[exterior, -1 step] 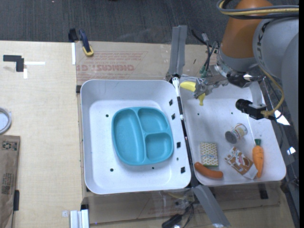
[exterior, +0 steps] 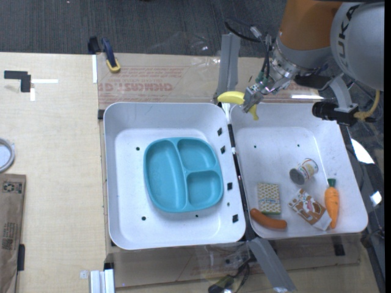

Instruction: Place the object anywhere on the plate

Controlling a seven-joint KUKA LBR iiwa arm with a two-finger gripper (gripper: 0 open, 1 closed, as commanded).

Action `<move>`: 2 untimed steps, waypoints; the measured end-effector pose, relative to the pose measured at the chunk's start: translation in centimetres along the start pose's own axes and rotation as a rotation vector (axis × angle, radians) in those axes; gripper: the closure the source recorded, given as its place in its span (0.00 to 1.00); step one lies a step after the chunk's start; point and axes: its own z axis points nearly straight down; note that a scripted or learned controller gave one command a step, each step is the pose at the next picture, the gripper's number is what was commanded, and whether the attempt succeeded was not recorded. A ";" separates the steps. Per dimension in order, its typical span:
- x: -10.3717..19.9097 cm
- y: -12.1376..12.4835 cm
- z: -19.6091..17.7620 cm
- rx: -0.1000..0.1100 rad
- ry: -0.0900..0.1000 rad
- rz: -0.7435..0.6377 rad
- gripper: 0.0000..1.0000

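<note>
two white bins [exterior: 116, 182], one blue plate [exterior: 183, 174], one banana [exterior: 235, 98], one carrot [exterior: 332, 203], one sausage [exterior: 269, 221], one can [exterior: 303, 171], one cracker [exterior: 269, 198], one snack packet [exterior: 308, 208]

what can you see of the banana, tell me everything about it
The banana is small, yellow and curved, with the smooth look of a plastic toy. It hangs above the far rim between the two white bins, roughly level, one end at the gripper. The fingers' hold on it is too small to make out. The blue plate lies in the left bin.
</note>
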 end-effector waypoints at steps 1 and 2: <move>8.0 -1.7 4.8 0.004 0.003 -0.140 1.00; 8.0 -1.7 4.8 0.003 0.003 -0.140 0.00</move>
